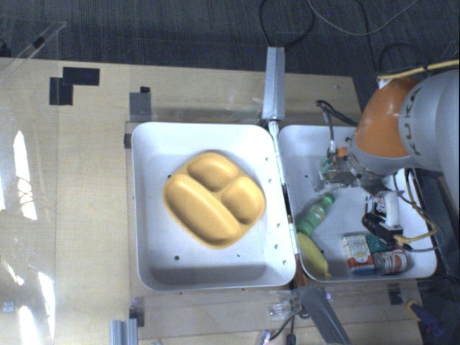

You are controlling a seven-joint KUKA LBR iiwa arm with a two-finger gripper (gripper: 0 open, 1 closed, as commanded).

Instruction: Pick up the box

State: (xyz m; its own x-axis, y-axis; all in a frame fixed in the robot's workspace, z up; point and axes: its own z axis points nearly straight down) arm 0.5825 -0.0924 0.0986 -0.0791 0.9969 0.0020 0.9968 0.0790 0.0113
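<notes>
Pincer (336,172) inside right bin (302,146), near divider; finger state unreadable. Green bottle (315,214), banana (313,254), box (356,251) crowd floor below it. Left bin (147,214) holds yellow bread (213,198).

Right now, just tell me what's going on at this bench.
A grey KUKA arm with an orange band reaches in over the right bin, its wrist hanging above the bin's upper middle. The box it is meant to pick up lies untouched near the bin's front edge, beside a can, with a green bottle and a banana to their left. The left bin holds a large yellow bread-like lump. Nothing looks lifted yet.
</notes>
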